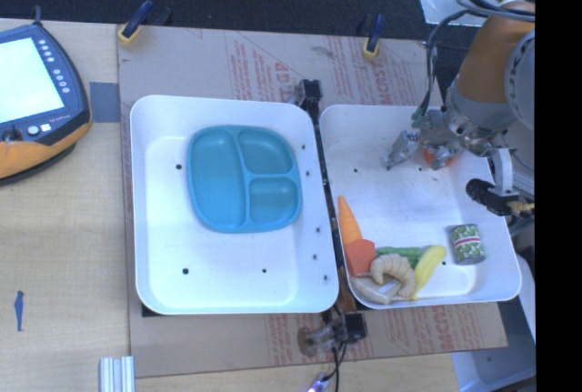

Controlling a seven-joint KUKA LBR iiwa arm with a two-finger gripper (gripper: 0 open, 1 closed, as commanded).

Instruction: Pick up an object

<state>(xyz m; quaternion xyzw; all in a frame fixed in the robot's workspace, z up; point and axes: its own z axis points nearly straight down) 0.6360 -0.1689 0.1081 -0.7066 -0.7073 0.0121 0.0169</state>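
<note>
We note toy food (393, 269) heaped in the right bin's (364, 131) near corner, well apart from the gripper (416, 149), whose fingers stand spread and empty; approach step, requiring descent onto one item.

Blue divided plate (244, 177) in left bin (150, 199); toy food heap (393, 265) in right bin (364, 131).

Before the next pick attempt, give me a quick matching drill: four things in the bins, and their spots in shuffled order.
Things:
1. blue divided plate
2. carrot
3. small can
4. gripper

Places:
A. right bin, near right corner
B. left bin, middle
C. over right bin's far part
D. right bin, along its left wall

Pairs: 1-B, 2-D, 3-A, 4-C
</note>
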